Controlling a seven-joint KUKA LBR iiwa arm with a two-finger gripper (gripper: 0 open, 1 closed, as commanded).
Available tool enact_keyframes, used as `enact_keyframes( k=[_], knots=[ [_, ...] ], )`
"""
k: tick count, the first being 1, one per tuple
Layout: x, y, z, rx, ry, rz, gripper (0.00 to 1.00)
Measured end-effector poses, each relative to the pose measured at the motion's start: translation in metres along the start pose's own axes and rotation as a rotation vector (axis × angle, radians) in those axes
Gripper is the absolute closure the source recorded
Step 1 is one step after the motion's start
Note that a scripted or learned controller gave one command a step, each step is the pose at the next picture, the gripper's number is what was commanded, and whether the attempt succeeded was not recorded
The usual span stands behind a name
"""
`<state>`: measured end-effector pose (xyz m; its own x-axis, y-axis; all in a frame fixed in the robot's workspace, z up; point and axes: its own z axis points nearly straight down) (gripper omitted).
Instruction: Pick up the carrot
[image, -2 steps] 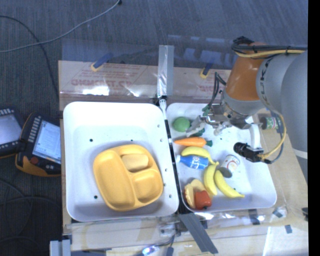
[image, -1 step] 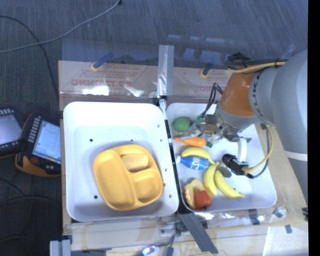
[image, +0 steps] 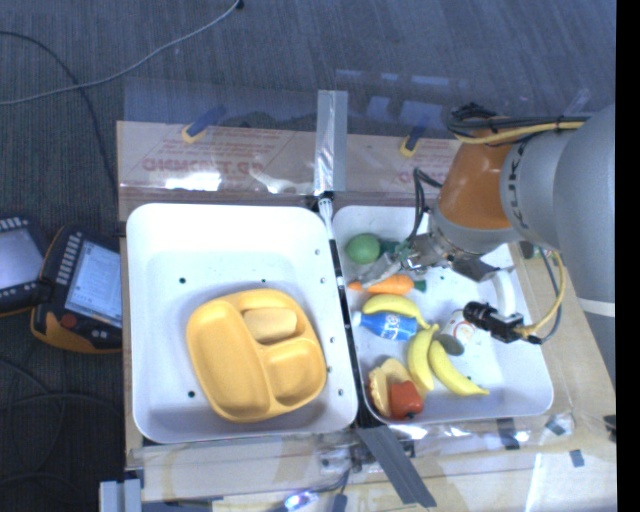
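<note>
In the camera view, the carrot (image: 390, 285) is seen lying flat in the right bin (image: 520, 385), right of the frame's centre, just below a green ball (image: 363, 247) and just above a blue packet (image: 392, 325), with two bananas (image: 440, 362) lower down. The pincer (image: 412, 256) is placed just above and to the right of the carrot's thick end, close to it or touching it. The step in hand is judged to be the final approach to the grasp. Whether the pincer is spread or clenched cannot be told, as its tip is blurred against clutter, and nothing can be seen held in it. A slight descent onto the carrot's body would be called for next. A yellow tray (image: 255, 350) is seen in the left bin (image: 160, 260).
</note>
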<state>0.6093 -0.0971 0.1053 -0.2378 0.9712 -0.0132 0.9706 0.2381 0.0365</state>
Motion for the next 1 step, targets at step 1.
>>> enact_keyframes(
  k=[1],
  knots=[
    [0.0019,-0.0444,0.0135,0.024,0.007,0.053,0.0]
  ],
)
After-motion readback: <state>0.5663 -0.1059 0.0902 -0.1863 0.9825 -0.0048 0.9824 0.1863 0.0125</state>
